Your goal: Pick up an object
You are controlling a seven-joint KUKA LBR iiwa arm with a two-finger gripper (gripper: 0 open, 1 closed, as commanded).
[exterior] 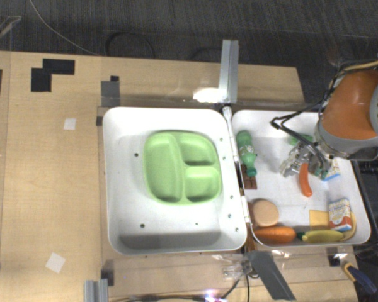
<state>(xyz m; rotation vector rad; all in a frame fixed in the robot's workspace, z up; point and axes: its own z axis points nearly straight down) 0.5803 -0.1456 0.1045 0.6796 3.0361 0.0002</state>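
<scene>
The hand (pixel 307 166) hangs over the right bin (pixel 359 187), fingers pinching a red pepper (pixel 305 180); a green plate (pixel 179 167) fills the left bin (pixel 123 168)

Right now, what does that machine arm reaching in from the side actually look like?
The arm is grey with a broad, rounded orange band above its wrist. Thin black cables loop beside it. Its gripper is a small metallic-grey piece at the tip.

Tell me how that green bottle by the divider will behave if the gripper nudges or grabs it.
The green bottle lies on its side against the right bin's left wall, so it would probably roll if nudged. Its rounded, smooth-looking body may slip between fingers. It looks like a light plastic toy.
</scene>
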